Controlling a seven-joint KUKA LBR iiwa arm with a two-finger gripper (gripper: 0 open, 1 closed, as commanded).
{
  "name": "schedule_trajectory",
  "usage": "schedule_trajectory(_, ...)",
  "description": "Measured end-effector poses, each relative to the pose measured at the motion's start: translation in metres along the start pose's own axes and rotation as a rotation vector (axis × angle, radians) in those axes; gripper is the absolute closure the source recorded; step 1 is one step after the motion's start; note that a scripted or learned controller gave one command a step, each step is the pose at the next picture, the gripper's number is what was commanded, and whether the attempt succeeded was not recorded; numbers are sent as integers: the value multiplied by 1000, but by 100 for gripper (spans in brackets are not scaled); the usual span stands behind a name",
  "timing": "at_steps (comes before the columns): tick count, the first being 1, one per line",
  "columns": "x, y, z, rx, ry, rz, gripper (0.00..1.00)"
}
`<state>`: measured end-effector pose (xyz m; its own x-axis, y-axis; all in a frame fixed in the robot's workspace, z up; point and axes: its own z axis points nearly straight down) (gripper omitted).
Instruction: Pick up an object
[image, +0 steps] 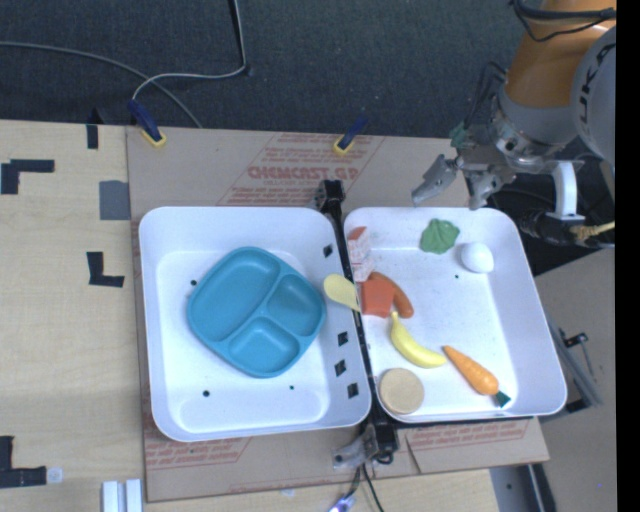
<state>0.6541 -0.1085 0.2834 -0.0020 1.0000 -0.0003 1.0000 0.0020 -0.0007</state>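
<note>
From above, you see the gripper (462, 185) hanging with its fingers spread wide and nothing between them, above the far rim of the right bin (525, 260). Just below it lie a green leaf (439, 236) and a white egg (477, 257), close together. Descend between them and you may nudge both; the egg would likely roll from the fingers.

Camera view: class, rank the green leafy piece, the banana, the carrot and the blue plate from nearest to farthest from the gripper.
From the gripper, above the right bin's far edge:
1. Green leafy piece, far end of the right bin.
2. Banana, middle of the right bin.
3. Carrot, near right.
4. Blue plate, left bin.
</note>
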Motion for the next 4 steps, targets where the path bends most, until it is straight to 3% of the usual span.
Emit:
schedule_trajectory(1,55,-49,91,5,2,-1,0)
schedule_trajectory(2,12,-104,186,4,1,2,0)
schedule_trajectory(3,13,-103,176,3,3,0,100)
schedule_trajectory(4,13,-103,176,3,3,1,0)
